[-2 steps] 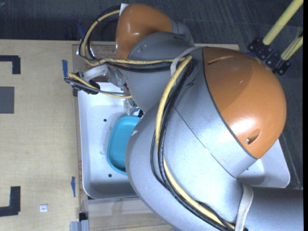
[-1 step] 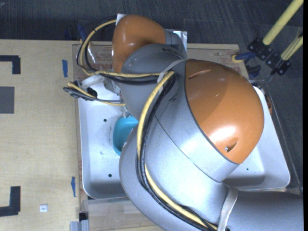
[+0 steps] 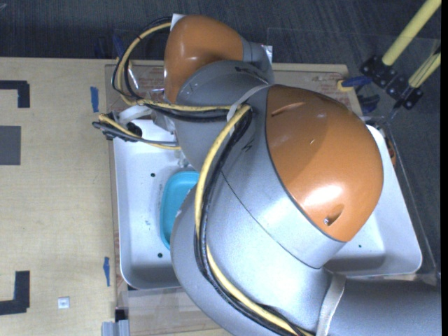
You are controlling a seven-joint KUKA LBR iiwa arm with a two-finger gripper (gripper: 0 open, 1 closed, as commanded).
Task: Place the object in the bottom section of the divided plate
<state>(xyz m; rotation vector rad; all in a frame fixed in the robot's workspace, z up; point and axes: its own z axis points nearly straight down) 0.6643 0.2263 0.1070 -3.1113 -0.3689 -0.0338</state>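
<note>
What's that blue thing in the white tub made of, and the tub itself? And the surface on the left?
The blue thing looks like smooth matte plastic, mostly hidden behind the arm. The white tub seems glossy moulded plastic, with rounded corners and soft reflections. The bench surface looks like pale wood or plywood, faintly grained.

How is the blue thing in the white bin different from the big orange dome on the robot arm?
The blue thing is light blue; the orange dome is orange. The blue thing lies low in the white bin, mostly hidden behind the arm, while the orange dome sits on top in full view. The orange dome looks much bigger in this view. Both look smooth and rounded.
</note>
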